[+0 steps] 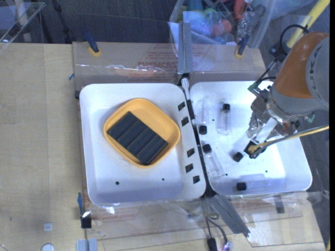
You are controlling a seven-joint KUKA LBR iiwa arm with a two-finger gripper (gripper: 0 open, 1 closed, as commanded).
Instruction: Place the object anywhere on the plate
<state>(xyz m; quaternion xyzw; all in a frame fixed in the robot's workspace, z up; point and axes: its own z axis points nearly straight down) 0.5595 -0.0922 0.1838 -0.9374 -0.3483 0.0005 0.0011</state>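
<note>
- White wall along the near edge of the right bin [272, 188] is low. A black block [241, 185] lies just inside it, and a careless sweep could tip it out onto the counter [36, 140].
- Farther in, a small black piece [237, 156], which I take for the object, lies on the floor of the right bin, well apart from the plate.
- The hand [254, 148] hangs just right of that piece. I cannot tell whether it is open or closed, and nothing shows in its hold. If it comes down off-centre, it would likely push the piece away.
- The ridge [194, 140] between the bins carries black tabs, so a low carry leftward could snag there.
- The yellow plate [118, 119] sits mid left bin with bare floor all round. A dark ribbed slab [140, 136] covers most of it, and a drop on the sloped rim may roll off.
- At the far side, a clear vial [225, 120] lies out of that path.
</note>
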